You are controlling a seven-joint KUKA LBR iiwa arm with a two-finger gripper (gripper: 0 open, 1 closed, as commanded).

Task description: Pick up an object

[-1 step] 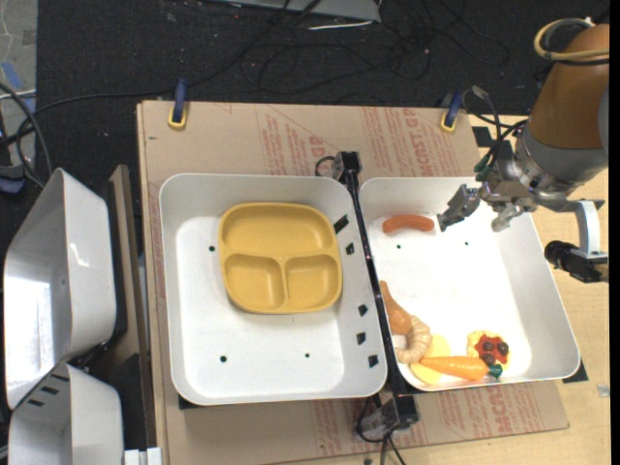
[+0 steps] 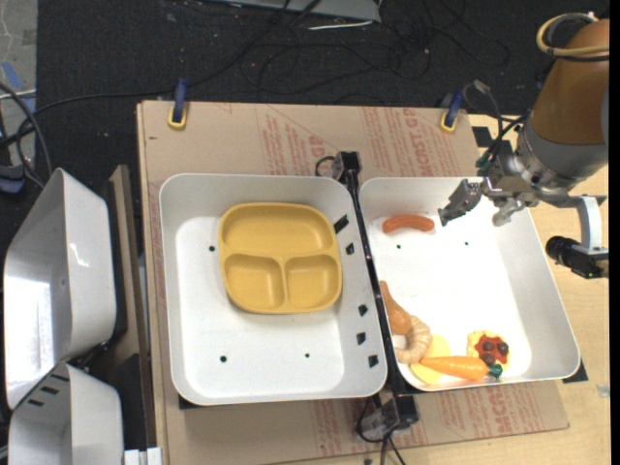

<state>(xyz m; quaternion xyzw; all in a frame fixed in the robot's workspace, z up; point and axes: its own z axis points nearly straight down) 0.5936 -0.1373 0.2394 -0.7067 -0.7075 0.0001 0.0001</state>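
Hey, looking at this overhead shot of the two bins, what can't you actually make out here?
- Arm: cut off by the camera view's right and top edges.
- Food pile in the right bin's near corner: pieces overlap, too small to name each one; the carrot and the sausage farther back are clear.
- White containers at left: cut by the left and bottom edges.
- Yellow tray: fully visible.

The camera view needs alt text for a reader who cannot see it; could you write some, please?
A grey-and-orange arm holds its open gripper above the right bin, near a sausage; toy foods cluster at that bin's front. The left bin holds a yellow divided plate.
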